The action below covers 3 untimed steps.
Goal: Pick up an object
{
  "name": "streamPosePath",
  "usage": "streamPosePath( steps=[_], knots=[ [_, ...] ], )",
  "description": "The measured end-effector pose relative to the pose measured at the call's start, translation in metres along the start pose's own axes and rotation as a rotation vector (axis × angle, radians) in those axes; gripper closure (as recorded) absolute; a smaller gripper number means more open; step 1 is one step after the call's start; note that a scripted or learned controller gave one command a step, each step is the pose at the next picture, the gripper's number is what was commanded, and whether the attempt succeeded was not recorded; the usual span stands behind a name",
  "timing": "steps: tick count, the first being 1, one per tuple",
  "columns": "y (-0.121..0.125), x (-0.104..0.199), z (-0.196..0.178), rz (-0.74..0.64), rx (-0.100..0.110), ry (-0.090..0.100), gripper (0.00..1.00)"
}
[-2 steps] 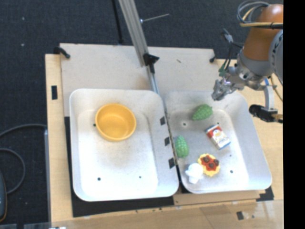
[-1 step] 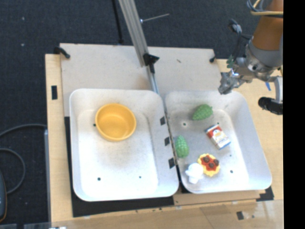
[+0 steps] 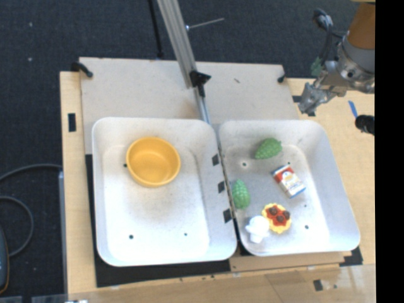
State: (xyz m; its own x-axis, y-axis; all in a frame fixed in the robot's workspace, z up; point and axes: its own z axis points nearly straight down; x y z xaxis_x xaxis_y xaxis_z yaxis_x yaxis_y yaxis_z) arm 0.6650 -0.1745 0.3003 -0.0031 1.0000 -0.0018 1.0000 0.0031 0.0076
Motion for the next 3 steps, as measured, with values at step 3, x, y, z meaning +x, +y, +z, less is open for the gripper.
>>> streamPosePath(
  steps=[3],
  knots=[
    [-0.015,0.145,0.021,-0.003,0.009,0.002,1.0]
  ],
)
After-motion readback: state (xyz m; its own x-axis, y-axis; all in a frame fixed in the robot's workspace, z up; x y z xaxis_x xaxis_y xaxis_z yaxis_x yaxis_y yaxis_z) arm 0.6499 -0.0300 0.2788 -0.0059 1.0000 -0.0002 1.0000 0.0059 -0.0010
